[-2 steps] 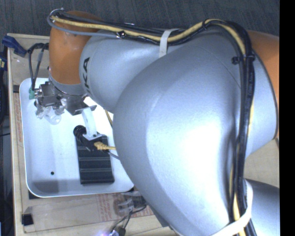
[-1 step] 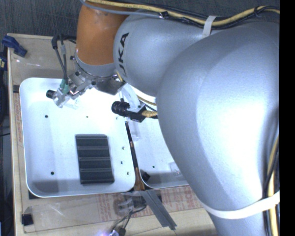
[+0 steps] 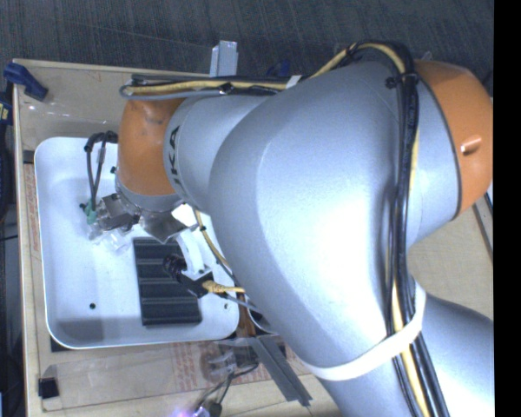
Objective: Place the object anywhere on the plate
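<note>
The gripper [image 3: 100, 220] is hanging low inside the white bin [image 3: 61, 263]; whether spread or closed, cannot tell.

Arm reaches in from right, pincer at its left end.
Big grey arm [image 3: 313, 198] lies right of the pincer [image 3: 104, 218]; orange band [image 3: 146, 150] sits just above-right of it, wrist bent down toward it.
</note>
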Controlling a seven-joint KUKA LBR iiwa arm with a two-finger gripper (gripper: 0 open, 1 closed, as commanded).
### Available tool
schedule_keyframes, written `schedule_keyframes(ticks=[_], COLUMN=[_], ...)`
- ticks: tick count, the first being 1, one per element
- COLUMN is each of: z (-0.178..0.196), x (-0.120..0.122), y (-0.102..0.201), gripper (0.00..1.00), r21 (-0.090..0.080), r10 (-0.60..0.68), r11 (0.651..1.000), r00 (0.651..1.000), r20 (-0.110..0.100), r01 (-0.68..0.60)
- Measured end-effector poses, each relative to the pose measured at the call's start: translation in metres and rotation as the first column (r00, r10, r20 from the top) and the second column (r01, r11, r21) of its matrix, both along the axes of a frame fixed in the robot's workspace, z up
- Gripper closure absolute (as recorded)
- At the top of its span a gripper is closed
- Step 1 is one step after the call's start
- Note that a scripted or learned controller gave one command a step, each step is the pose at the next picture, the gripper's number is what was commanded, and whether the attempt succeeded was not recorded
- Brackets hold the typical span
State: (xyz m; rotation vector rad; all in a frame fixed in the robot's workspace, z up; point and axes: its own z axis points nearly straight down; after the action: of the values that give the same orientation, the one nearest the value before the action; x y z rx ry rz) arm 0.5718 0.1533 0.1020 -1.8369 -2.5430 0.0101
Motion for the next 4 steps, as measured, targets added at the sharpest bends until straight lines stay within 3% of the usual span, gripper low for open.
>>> schedule_keyframes(ticks=[1,2,3,4], z=[-0.011,-0.014,0.134,0.024], x=[0.017,0.068,0.062,0.016], y=[-0.024,-0.008,-0.009,-0.010], gripper=[1.00,1.00,1.00,1.00], r21=[0.002,-0.008,0.003,-0.002], r10=[-0.343,-0.486,-0.308,-0.377], r11=[0.939,0.874,0.952,0.926], r00=[0.939,0.874,0.951,0.926], r20=[0.006,-0.015,0.007,0.001], r01=[0.343,0.486,0.308,0.377])
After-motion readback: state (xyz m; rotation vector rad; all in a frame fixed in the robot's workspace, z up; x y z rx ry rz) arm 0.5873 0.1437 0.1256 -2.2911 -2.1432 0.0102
